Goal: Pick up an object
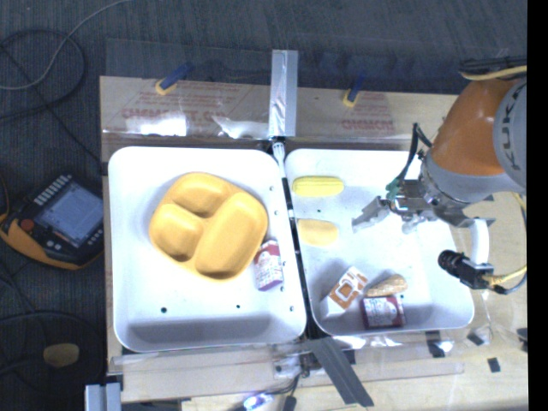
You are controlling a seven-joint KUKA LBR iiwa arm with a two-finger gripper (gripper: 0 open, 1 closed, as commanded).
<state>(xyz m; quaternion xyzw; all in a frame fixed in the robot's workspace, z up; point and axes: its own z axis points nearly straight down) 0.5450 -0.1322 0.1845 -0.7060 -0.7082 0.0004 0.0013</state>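
Objects lie in both white bins, and none sits between the fingers of the gripper, which hangs over the right bin with its two fingers spread apart and nothing held. Nearest to it is a pale yellow oblong piece, to the gripper's left near the divider between the bins, its long axis running left to right. Just above that, a brighter yellow corn-like piece lies the same way, also left to right. Lower in the right bin, well below the gripper, an orange-and-white packet sits tilted, touching a small bread-like roll and a dark red can lying on its side; their printing is too small to read. In the left bin a large yellow lobed shape fills the middle, with a small red-and-white bottle just beside its lower right edge, label unreadable.
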